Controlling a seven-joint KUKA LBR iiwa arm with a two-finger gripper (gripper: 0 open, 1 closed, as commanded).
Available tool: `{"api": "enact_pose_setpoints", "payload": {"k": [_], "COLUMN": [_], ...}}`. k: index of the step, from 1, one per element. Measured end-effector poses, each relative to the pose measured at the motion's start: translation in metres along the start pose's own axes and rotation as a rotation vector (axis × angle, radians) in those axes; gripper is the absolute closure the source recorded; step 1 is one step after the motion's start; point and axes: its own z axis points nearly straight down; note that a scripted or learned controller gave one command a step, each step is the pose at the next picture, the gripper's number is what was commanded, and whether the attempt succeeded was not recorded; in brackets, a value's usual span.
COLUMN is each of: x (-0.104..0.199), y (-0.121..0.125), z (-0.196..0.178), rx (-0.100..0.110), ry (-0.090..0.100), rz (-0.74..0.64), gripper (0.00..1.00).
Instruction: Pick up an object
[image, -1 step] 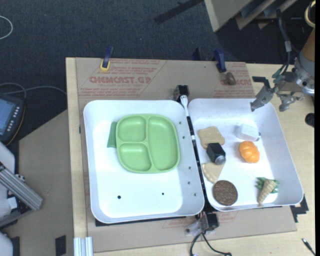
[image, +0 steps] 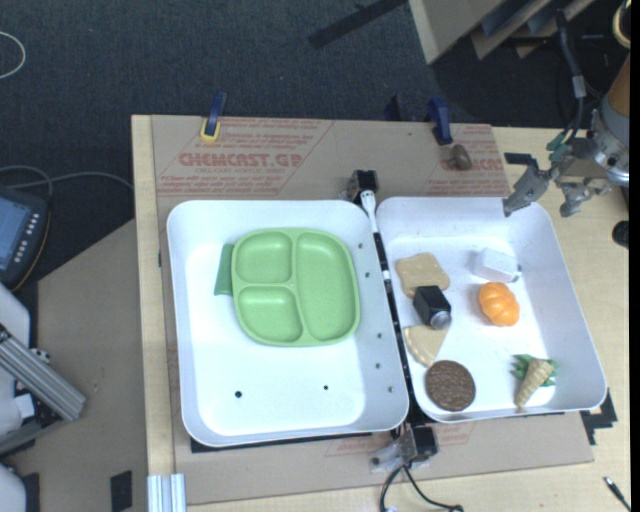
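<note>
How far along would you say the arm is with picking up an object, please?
Nothing is picked up yet. The gripper hangs open above the right bin's far corner, holding nothing. The orange fruit, black cylinder and brown disc lie in that bin. Descent, grasp and lift remain.

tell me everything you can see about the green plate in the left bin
The green plate is a pale green, matte, plastic-looking tray with rounded corners, divided into three compartments: two smaller ones on the view's left, one long one on the right. All three look bare. It lies flat, right side up, in the upper middle of the left bin, slightly rotated. A darker green edge peeks out from under its left side. Nothing else touches it.
</note>
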Motion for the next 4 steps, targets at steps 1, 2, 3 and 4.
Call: {"api": "enact_pose_setpoints", "payload": {"k": [1, 2, 3, 4], "x": [-0.001, 0.003, 0.0, 0.0], "y": [0.001, 0.009, -0.001, -0.001], "z": [0.043, 0.102, 0.157, 0.173], "rx": [0.005, 0.005, 0.006, 0.003], "ry": [0.001, 0.001, 0.001, 0.0], "rz": [0.0, -0.002, 0.001, 0.0], "gripper": [0.0, 0.0, 0.0, 0.0]}}
